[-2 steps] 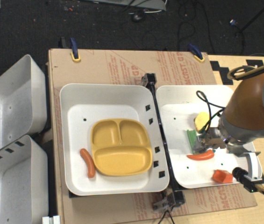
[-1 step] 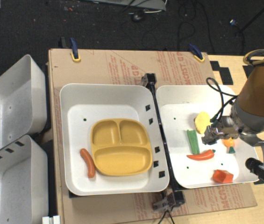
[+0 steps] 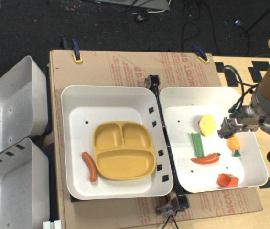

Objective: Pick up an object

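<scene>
The right bin holds several toy foods: a yellow lemon, a green pod, a red chili pepper, an orange carrot with a green top and a red-orange piece. My gripper hangs low over the right bin, between the lemon and the carrot, just above the carrot. Nothing shows between its dark fingers.
The left bin holds a yellow divided tray and a sausage to its left. A black divider separates the bins. Two white spare bins stand at the far left. Cables lie at the right.
</scene>
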Robot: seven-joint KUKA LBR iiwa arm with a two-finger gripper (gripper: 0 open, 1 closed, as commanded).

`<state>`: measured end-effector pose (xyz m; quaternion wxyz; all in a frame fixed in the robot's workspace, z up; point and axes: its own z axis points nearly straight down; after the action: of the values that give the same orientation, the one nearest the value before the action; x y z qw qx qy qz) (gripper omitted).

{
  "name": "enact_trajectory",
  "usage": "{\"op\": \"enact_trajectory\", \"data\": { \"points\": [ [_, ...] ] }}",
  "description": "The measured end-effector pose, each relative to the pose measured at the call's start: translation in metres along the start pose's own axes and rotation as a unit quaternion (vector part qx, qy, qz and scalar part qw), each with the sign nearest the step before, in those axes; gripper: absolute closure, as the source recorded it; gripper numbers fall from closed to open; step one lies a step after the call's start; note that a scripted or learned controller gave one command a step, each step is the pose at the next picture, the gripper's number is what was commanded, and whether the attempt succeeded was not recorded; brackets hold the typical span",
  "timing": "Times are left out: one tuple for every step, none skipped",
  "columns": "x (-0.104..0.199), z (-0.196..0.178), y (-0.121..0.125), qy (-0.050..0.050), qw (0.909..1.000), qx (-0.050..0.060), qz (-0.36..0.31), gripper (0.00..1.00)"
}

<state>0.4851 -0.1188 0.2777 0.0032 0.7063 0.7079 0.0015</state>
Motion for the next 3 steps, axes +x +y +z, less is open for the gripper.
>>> {"op": "enact_trajectory", "data": {
  "points": [
    [0.046,0.002,0.021,0.001,1.0000,0.002,-0.003,1.00],
    [0.089,0.003,0.055,0.001,1.0000,0.002,-0.003,1.00],
    [0.130,0.006,0.088,0.001,1.0000,0.002,-0.002,1.00]
  ]
}}
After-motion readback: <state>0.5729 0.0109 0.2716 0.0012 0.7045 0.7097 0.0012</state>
